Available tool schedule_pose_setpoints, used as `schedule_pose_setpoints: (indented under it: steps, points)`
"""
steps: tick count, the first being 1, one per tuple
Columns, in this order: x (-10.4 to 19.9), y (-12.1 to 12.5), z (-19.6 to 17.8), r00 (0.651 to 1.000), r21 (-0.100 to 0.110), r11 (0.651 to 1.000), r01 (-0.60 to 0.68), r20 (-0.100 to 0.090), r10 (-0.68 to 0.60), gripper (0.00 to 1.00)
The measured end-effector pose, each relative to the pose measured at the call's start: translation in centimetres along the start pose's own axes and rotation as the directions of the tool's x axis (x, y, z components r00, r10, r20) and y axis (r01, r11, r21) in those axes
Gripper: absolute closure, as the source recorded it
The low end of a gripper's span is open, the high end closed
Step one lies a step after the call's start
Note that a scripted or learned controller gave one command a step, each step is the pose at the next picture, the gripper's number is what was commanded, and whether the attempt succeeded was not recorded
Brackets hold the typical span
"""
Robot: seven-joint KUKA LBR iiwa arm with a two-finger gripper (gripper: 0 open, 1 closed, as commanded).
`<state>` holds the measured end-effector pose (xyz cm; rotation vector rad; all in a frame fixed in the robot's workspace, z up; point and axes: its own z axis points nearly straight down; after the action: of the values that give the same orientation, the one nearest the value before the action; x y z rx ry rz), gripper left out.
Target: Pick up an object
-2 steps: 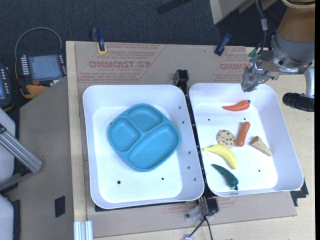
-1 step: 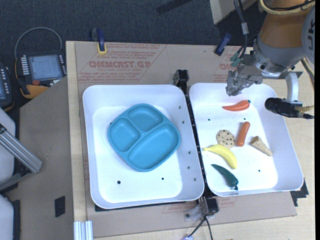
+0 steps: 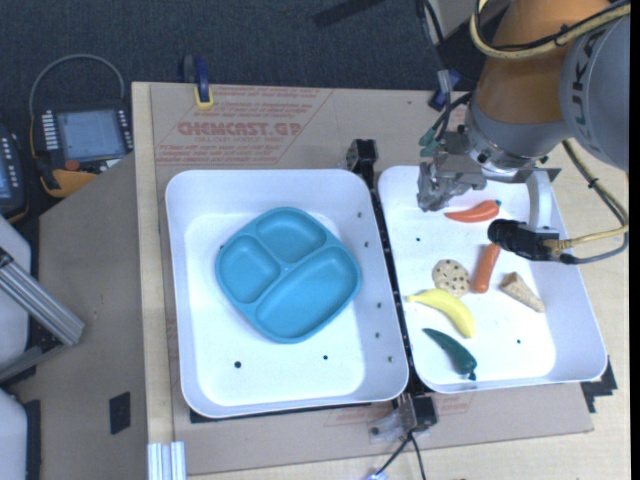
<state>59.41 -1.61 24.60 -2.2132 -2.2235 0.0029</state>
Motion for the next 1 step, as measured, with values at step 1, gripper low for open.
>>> schedule_pose_setpoints:
  steps: [1]
  points:
    - [5.07, -1.34, 0.32, 1.000, -0.001, 1.000, 0.001, 0.000, -0.001, 1.00]
